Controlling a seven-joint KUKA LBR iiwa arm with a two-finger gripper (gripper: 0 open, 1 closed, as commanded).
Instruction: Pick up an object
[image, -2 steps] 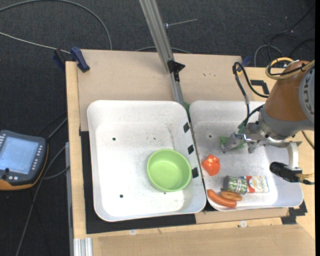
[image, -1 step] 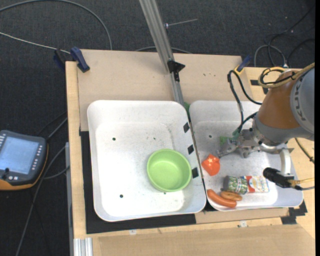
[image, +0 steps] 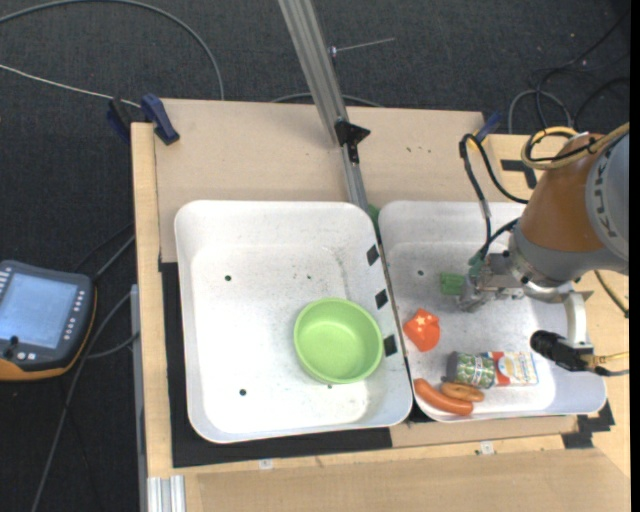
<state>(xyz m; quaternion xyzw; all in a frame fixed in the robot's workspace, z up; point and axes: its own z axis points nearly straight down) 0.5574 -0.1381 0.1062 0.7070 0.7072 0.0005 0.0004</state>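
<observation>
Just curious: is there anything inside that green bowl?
The green bowl in the left bin looks empty; its whole green inside shows. Whatever lies under the bowl is covered.

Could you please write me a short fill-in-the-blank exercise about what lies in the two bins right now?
1. The green bowl sits in the ____ bin of the camera view.
2. The orange pepper-like toy lies in the right bin, close to the ____ between the bins.
3. The hot dog toy lies along the right bin's ____ edge.
4. The gripper hovers beside a small ____ object.

Missing words: left; divider; near; green
</observation>
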